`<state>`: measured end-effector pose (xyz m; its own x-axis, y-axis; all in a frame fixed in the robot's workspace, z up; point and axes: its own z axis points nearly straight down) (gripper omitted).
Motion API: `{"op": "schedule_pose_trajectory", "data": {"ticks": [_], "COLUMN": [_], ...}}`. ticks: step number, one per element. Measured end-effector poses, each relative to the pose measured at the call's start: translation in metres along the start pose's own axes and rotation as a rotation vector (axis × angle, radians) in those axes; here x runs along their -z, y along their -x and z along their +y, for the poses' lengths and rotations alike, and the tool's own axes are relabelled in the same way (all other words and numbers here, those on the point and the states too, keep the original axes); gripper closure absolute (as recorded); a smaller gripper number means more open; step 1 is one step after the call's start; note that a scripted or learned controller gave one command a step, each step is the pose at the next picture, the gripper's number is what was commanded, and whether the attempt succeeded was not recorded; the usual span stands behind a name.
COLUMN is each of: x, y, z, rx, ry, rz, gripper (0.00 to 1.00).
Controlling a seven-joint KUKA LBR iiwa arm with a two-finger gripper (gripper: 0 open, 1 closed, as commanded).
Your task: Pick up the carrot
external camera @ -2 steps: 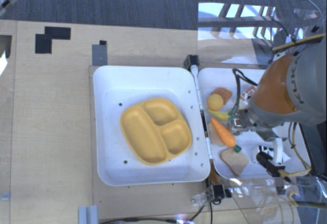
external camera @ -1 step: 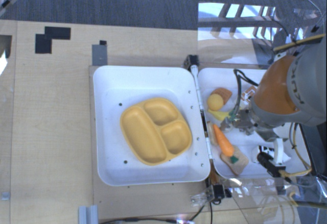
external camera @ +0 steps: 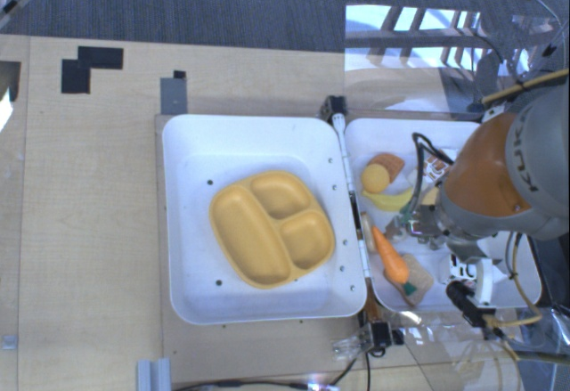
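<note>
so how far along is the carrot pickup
Done: the arm is over the right bin. In hand: nothing that I can see; the carrot lies on the bin floor by its left wall, not lifted. Left: close on the carrot and raise it.

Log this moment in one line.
carrot: loose in right bin | arm: above right bin, right of carrot | plate: left bin

Divided plate [external camera: 272, 227] in left bin [external camera: 189, 202], carrot [external camera: 390, 256] in right bin [external camera: 392, 138]
</note>
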<state>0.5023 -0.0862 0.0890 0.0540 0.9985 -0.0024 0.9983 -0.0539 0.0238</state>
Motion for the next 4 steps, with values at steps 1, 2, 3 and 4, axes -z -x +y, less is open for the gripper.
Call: {"op": "schedule_pose_trajectory", "data": {"ticks": [1,2,3,4], "x": [0.0,0.096,0.093,0.093], "y": [0.002,-0.083,-0.07,-0.076], "z": [-0.008,-0.015,-0.015,-0.016], "rx": [-0.435,-0.279,-0.065,0.053], "ry": [-0.007,-0.02,-0.025,-0.026], "rz": [0.004,0.003,0.001,0.003], "gripper": [0.0,0.0,0.0,0.0]}}
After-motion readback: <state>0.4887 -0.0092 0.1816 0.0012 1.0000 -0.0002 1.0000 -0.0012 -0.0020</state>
